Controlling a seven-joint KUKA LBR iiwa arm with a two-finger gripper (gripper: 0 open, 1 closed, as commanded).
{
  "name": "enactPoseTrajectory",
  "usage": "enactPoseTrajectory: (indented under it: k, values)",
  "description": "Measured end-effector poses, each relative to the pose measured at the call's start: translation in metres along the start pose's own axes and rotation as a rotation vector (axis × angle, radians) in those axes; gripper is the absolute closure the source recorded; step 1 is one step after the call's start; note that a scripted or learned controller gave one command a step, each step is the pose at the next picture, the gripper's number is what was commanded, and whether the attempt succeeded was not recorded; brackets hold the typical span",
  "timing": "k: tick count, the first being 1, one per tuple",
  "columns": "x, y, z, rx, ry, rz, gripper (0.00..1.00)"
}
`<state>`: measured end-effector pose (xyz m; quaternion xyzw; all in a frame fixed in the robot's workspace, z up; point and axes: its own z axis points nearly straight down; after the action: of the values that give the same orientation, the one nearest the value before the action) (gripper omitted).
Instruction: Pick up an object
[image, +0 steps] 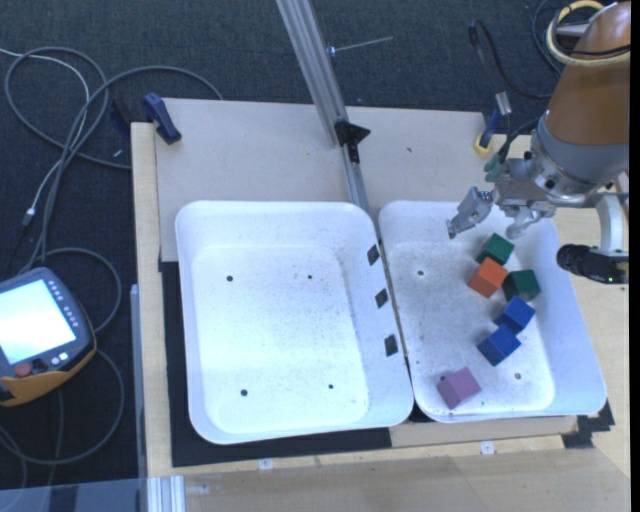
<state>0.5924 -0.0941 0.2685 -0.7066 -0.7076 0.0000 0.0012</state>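
I see 6 small blocks in the right bin (430, 395): a green cube (496, 248), an orange cube (489, 277), a dark green one (521, 285), 2 blue cubes (517, 314) (499, 345) and a purple block (459, 386). My gripper (498, 216) hangs just above the green cube, metal fingers spread wide, holding nothing. The left bin (200, 230) is speckled white plastic.
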Motion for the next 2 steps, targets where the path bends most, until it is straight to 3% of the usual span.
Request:
enactPoseTrajectory:
  k: [1, 2]
  values:
    - [-0.073, -0.052, 0.105, 0.009, -0.001, 0.008, 0.0]
    - [-0.123, 0.061, 0.171, -0.005, -0.004, 0.0, 0.0]
